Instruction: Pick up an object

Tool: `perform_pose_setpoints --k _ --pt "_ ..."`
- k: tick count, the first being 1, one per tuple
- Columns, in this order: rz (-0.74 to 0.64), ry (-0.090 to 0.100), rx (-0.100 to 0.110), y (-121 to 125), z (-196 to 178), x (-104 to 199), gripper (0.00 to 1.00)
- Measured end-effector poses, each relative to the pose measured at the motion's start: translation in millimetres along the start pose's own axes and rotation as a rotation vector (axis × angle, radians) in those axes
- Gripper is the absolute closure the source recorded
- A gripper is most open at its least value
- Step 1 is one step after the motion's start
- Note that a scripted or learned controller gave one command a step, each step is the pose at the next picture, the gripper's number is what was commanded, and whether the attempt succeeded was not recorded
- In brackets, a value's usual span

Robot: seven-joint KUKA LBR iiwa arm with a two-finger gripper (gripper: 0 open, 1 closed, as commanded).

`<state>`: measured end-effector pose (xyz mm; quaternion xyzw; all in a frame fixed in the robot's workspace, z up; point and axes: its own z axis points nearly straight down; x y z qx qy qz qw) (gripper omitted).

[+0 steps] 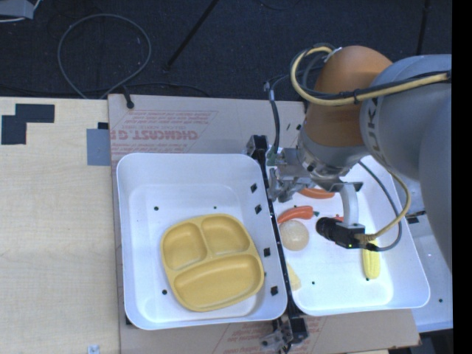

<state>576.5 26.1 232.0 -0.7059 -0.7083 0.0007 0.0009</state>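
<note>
My gripper (286, 190) hangs low over the far left part of the right bin (398, 290), close to the wall between the two bins. Just below it lies an orange-red carrot-like piece (295, 214). A second orange piece (318, 193) peeks out from under the wrist. A pale round ball (293, 235) rests in front of the first orange piece. A yellow corn-like piece (371, 262) lies toward the right of that bin. Nothing can be seen held in the gripper.
The left bin (140, 190) holds a yellow divided plate (212, 261). A pale yellow item (293, 277) lies against the right bin's left wall near the front. The big grey and orange arm (354, 102) covers the far part of the right bin.
</note>
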Motion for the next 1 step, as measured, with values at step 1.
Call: perform_pose_setpoints --k 1 --pt "0.000 0.000 0.001 13.1 12.3 47.4 1.00"
